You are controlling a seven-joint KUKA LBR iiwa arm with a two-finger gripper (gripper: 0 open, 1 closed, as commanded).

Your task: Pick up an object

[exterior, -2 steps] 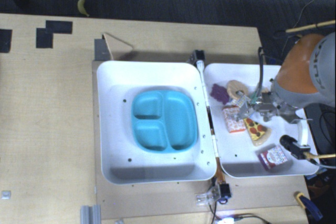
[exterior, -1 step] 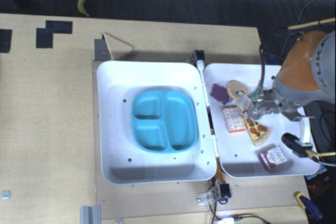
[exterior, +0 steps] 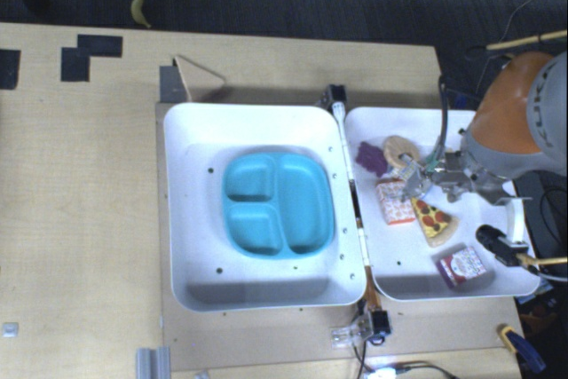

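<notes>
White bins sit side by side on our bench: the left bin (exterior: 191, 191) holds a blue tray (exterior: 277, 202) with three compartments, the right bin (exterior: 497, 280) holds the small objects. Our arm (exterior: 519, 115) reaches in from the right, its gripper (exterior: 417, 176) low over the far-left cluster; we cannot tell how it is set. Just beside it lie a red-and-white packet (exterior: 394, 202), a pizza slice (exterior: 435, 222), a tan ring (exterior: 401, 148) and a purple piece (exterior: 372, 159). Nearer, apart, lies a dark red packet (exterior: 462, 267).
</notes>
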